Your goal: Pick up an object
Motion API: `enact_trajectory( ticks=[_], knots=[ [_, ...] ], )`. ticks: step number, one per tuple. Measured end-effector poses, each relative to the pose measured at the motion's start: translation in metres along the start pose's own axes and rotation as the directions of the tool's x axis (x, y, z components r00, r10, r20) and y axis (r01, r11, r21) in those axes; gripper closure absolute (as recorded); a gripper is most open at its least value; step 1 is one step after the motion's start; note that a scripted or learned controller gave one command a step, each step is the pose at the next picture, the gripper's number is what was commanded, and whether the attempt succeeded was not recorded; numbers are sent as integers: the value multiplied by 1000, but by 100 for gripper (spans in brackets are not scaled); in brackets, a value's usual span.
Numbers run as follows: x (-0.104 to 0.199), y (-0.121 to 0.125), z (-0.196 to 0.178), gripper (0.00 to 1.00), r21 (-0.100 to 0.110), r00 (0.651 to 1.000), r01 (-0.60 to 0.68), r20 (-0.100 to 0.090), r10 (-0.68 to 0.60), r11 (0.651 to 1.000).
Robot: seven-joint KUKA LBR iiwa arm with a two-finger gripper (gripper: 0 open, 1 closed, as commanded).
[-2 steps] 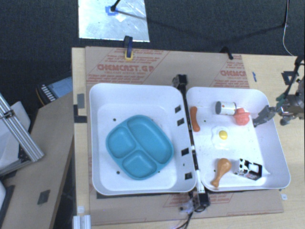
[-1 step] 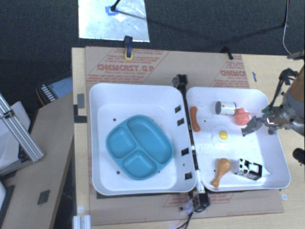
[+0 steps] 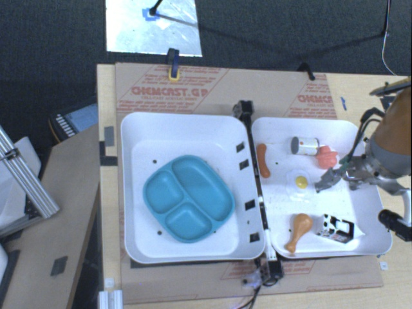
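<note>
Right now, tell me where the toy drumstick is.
The drumstick lies near the front edge of the right bin, just left of the black-and-white box.

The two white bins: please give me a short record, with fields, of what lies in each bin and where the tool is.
left bin: blue divided plate
right bin: orange sausage toy, small can lying on its side, pink item, fried egg toy, chicken drumstick toy, black and white box
tool: above right bin, beside the fried egg toy, below the pink item
tool holding: nothing visible
</note>
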State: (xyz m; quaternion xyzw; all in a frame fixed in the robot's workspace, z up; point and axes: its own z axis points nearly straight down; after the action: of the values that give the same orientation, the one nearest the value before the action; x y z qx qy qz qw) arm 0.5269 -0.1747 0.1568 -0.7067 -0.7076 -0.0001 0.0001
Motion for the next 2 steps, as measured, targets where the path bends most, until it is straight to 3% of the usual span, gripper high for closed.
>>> enact_trajectory(
  ticks=[1, 2],
  knots=[
    [8, -4, 45, 0, 0, 1000, 0, 0, 0, 1000],
    [7, -3, 33, 100, -3, 1000, -1, 1, 1, 1000]
  ],
)
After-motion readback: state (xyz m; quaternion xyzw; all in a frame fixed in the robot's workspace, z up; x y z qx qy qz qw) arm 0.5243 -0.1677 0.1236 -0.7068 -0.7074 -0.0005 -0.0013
